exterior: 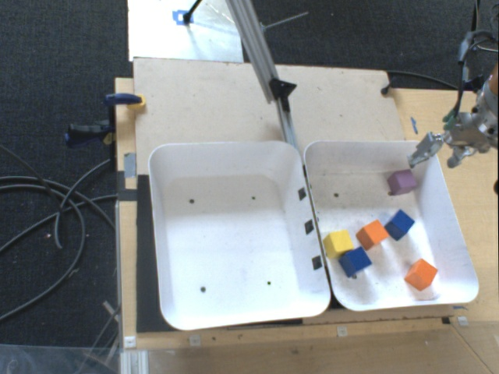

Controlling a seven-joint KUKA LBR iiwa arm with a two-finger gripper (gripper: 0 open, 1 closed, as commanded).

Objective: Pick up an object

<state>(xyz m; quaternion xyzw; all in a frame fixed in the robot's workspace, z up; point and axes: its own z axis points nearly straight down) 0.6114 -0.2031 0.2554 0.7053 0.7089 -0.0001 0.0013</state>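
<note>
No brand, label or writing can be read on anything here.

There are two white bins on the bench. The left bin [168,209] sits beside the right bin [456,232], and their rims touch in the middle. In the right bin I count six small blocks: one purple block [402,181], two blue blocks [399,224] [355,261], two orange blocks [373,234] [422,274] and one yellow block [337,243]. The yellow block, one blue block and one orange block lie close together near the middle of the bin. The second blue block is just beside that orange one. The second orange block is apart, near the front right corner. The purple block lies alone toward the back.

The gripper [440,149] is at the back right rim of the right bin, just beside the purple block. Its two fingers [422,151] are spread apart with nothing between them.

Several black cables [47,209] lie on the dark floor at the left.
</note>
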